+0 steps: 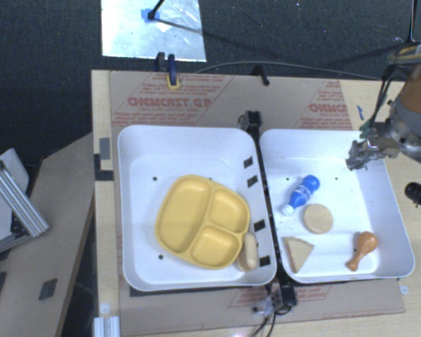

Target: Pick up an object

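The right bin (337,142) holds a small blue bottle (302,192) lying on its side. Beside it are a round tan biscuit (318,218), a tan wedge (298,251) and a toy chicken drumstick (363,248). In the left bin (189,142) lies a yellow divided plate (202,221), with a beige bread roll (249,251) at its right edge. My gripper (358,156) hangs over the right bin's far right part, above and to the right of the blue bottle and apart from every object.
A black divider with clips (261,188) runs between the two bins. An orange clamp (171,72) sits at the board's far edge. Cables (302,65) cross behind the bins. A metal rail (14,195) lies at the left.
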You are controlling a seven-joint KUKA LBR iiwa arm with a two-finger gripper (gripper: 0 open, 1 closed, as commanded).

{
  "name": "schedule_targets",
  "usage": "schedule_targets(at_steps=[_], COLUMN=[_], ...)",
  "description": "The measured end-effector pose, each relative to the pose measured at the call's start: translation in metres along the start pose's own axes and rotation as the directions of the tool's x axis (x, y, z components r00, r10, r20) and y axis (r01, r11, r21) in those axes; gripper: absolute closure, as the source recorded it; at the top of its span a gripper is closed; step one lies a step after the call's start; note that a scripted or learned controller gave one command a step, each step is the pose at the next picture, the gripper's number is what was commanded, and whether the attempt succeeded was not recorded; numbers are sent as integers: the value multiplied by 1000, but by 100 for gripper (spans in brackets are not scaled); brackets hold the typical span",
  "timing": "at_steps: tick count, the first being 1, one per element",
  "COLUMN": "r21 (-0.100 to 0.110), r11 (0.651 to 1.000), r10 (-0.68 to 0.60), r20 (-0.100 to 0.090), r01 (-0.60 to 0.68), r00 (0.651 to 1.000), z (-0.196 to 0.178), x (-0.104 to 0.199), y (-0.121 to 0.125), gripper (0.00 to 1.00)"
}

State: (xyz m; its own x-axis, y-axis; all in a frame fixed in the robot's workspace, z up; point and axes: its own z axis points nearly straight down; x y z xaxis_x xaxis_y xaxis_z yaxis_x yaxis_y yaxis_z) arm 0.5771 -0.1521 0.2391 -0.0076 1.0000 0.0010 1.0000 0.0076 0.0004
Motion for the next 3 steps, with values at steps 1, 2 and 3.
schedule_targets(at_steps=[1,2,3], r21=[-1,1,0], r11=[1000,1000,1000], r10=[-1,-1,-1], r20=[-1,-1,-1], r01=[1,1,1], r00=[1000,1000,1000], z=[-9,3,12], x=[53,101,145], y=[-11,-25,-35], gripper=[100,100,100])
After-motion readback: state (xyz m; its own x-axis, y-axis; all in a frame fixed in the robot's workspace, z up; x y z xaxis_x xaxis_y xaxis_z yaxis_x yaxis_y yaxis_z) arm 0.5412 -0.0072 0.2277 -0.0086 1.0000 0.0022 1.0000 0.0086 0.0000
